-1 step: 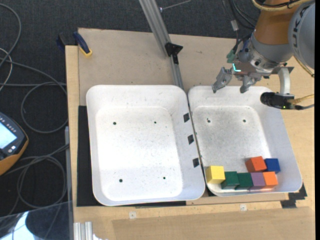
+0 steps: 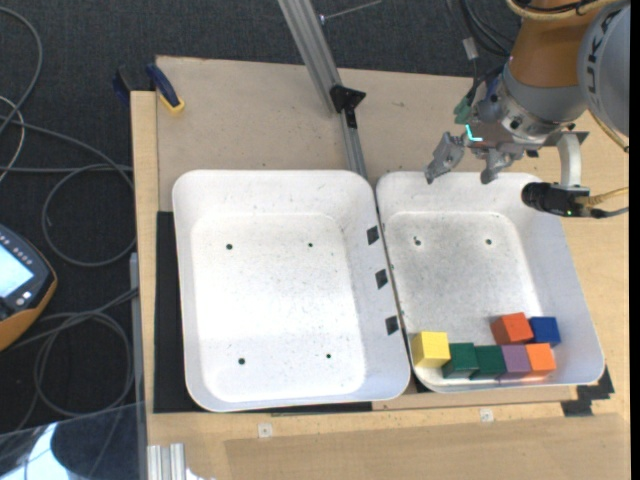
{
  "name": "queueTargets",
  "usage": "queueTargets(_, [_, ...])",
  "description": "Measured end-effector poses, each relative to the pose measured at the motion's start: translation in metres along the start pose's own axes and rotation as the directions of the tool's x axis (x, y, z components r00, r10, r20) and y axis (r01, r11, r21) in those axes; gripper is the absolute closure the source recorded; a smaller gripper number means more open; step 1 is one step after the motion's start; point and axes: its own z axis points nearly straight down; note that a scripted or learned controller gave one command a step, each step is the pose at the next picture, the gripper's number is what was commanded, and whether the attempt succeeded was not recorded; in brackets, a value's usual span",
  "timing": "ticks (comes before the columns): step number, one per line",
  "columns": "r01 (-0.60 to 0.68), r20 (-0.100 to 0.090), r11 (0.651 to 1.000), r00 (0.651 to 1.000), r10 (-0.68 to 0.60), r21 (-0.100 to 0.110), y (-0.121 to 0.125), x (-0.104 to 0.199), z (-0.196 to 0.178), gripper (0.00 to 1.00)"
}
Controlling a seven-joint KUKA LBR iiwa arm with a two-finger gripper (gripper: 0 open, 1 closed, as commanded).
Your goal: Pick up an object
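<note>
Several small blocks lie packed along the near edge of the right bin (image 2: 560, 258): a yellow block (image 2: 432, 347), a green block (image 2: 462, 357), a darker green block (image 2: 490, 359), a purple block (image 2: 516, 358), an orange block (image 2: 540, 357), a red-orange block (image 2: 512, 327) and a blue block (image 2: 545, 329). My gripper (image 2: 464, 166) hangs open above the far rim of the right bin, well away from the blocks, with nothing between its fingers (image 2: 440, 163).
The left bin (image 2: 270, 288) sits beside the right one, with black clips (image 2: 381, 278) along the shared rim. A metal pole (image 2: 318, 63) slants over the far bench. Cables trail on the floor at left.
</note>
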Motion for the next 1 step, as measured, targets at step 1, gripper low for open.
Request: queueTargets(1, [-0.002,0.001,1.000,1.000,0.002,0.005,-0.0015,-0.0020,0.0426,0.00])
